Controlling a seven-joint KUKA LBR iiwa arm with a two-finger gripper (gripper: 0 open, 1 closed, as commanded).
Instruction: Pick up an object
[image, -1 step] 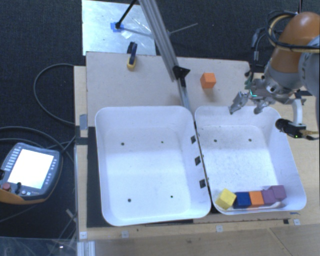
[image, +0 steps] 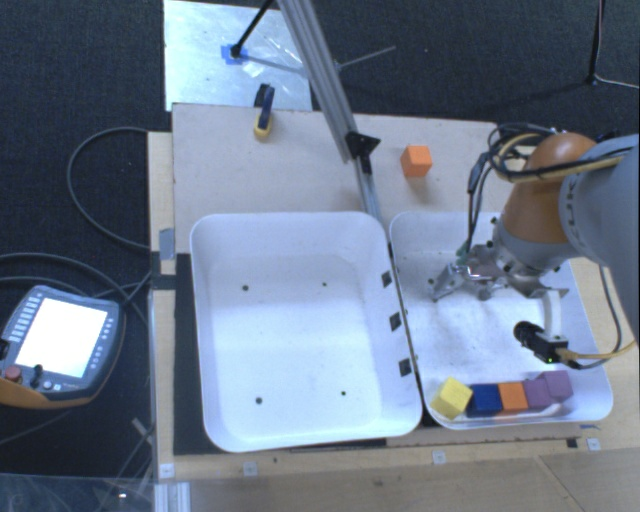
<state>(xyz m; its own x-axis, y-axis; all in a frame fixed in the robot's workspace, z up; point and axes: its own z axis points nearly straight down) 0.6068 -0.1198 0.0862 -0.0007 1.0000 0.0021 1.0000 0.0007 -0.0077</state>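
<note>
Right bin, arm-covered far corner; claw fingers too blurred to read.

A yellow block, blue block, orange block and purple block sit in a touching row along the right bin's near wall.

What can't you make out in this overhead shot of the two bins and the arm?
- Gripper, camera view: small and blurred, so finger state is unclear.
- Right bin: its far right side lies under the arm.
- Purple block: partly behind a black cable fitting.
</note>
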